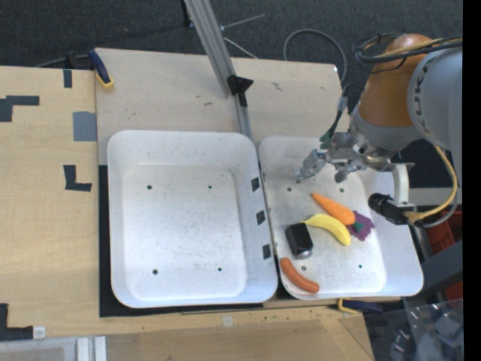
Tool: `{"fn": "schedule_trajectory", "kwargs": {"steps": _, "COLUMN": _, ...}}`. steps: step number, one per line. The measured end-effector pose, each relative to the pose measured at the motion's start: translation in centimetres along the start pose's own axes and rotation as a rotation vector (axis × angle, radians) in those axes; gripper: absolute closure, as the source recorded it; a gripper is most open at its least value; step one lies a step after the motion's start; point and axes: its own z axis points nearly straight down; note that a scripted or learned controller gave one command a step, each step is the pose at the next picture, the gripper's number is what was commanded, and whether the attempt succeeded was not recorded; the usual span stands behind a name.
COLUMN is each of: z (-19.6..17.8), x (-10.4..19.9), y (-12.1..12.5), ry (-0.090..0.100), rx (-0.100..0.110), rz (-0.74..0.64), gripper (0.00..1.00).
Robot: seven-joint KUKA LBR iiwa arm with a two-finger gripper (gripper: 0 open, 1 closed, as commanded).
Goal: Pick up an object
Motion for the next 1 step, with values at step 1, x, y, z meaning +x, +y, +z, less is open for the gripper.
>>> {"fn": "schedule_trajectory", "kwargs": {"steps": 1, "z": -0.01, "x": -0.01, "y": 0.00, "ry": 0.000, "rx": 0.000, "rz": 0.000, "gripper": 0.00}}
